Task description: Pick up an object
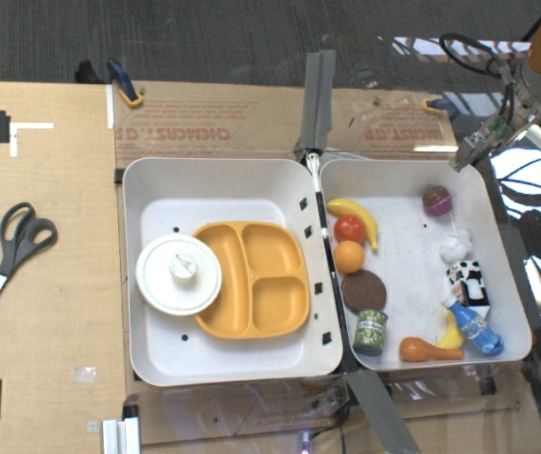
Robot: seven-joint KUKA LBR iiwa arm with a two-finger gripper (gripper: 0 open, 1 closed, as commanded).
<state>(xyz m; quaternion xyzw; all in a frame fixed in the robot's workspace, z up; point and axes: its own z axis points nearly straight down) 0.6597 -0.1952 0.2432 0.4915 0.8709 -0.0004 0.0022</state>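
**Right bin loaded, nothing held**

Banana (357, 218), tomato (349, 228), orange (349, 256) lie by right bin (398, 183) left wall. Jaws (476, 147) hover above its far right corner; width unreadable. Left bin (148, 348): yellow tray (261, 291), white lid (179, 273)

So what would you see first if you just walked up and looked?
Probably the big yellow-orange plastic tray with three sections in the left white bin, with a round white lid overlapping its left edge. Then the bright toy food in the right white bin: a yellow banana, a red tomato and an orange ball bunched along its left wall.
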